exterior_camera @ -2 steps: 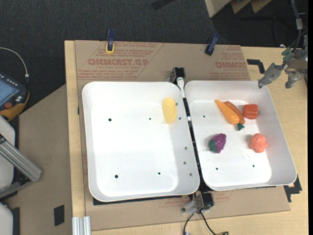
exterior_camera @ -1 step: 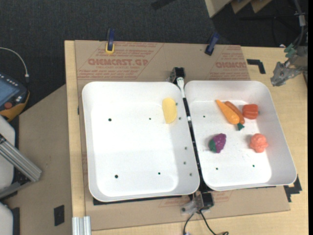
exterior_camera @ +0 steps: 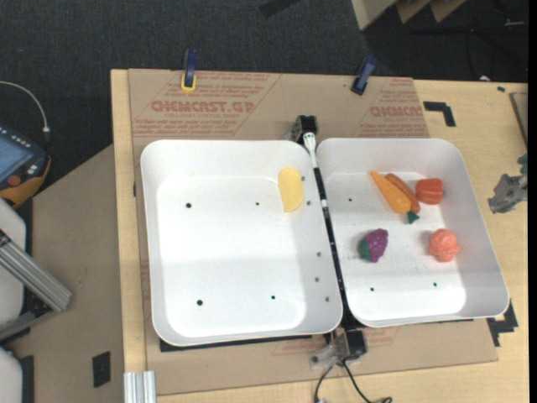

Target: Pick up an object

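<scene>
I can make out my gripper point(exterior_camera: 506, 193) only as a small grey shape at the right edge of the bench, just outside the right bin's point(exterior_camera: 478, 250) right wall and level with its upper half. It carries nothing that I can see, and whether it is wide or narrow I cannot tell at this size.

Nearest to it, in the right bin, are the red pepper point(exterior_camera: 430, 191) toward the upper right corner and the orange-pink round fruit point(exterior_camera: 443, 244) below it near the right wall. The carrot point(exterior_camera: 393, 191) lies slanted just left of the pepper, its tip close beside it. The purple piece point(exterior_camera: 374, 244) sits near the bin's middle, left of the round fruit. Across the divide, the yellow piece point(exterior_camera: 290, 189) lies alone at the upper right of the left bin point(exterior_camera: 168, 250).

My worry is the pepper and carrot: they are so close that a descent on one could nudge the other or close on both. The round fruit may roll off a closing grip, and it is near the wall. All look smooth, small and toy-like; the purple piece stands apart and looks the safest choice.
</scene>
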Robot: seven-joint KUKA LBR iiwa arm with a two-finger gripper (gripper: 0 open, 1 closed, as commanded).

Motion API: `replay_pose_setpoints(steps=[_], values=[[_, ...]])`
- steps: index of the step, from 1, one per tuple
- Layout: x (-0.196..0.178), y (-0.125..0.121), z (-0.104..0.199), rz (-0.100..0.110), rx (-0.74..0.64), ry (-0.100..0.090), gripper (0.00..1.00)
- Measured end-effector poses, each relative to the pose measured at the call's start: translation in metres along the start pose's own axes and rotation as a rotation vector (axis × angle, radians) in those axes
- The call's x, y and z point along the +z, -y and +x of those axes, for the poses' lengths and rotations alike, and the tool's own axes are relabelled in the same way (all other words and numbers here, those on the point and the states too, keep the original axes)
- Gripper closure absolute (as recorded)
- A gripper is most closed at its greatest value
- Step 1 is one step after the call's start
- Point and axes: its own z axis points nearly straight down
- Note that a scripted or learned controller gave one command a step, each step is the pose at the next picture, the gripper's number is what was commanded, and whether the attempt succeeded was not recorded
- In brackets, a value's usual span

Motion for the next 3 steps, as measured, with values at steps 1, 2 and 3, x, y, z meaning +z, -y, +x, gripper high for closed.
replay_pose_setpoints(steps=[1,2,3], values=[[0.0,0.006,0.057,-0.003,-0.012,-0.002,1.0],[-0.01,-0.002,0.119,-0.008,-0.014,0.0,1.0],[0.043,0.032,0.048,0.001,0.001,0.0,1.0]])
